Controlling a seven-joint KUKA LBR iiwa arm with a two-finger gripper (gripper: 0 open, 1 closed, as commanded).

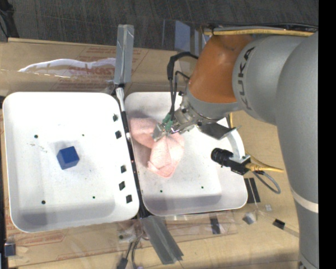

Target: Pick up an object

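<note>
Nearest the camera, the arm (pixel 269 72) overhangs the right bin (pixel 213 198). Left bin (pixel 22 150): one blue cube (pixel 68 157), untouched, well apart from the tool. Right bin: pink cloth (pixel 159 147) lying at its left side, the gripper (pixel 167 129) down upon it. Lift not achieved; cloth rests on the floor. Whether the gripper grasps anything cannot be told, the wrist masking it.

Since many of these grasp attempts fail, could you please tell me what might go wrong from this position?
1. The gripper sits at the upper edge of the soft pink cloth; a shallow pinch could let the fabric slip out on lifting.
2. The cloth lies close to the divider wall of the right white bin, so it might drag over it.
3. The small blue cube in the left white bin lies far off.
</note>
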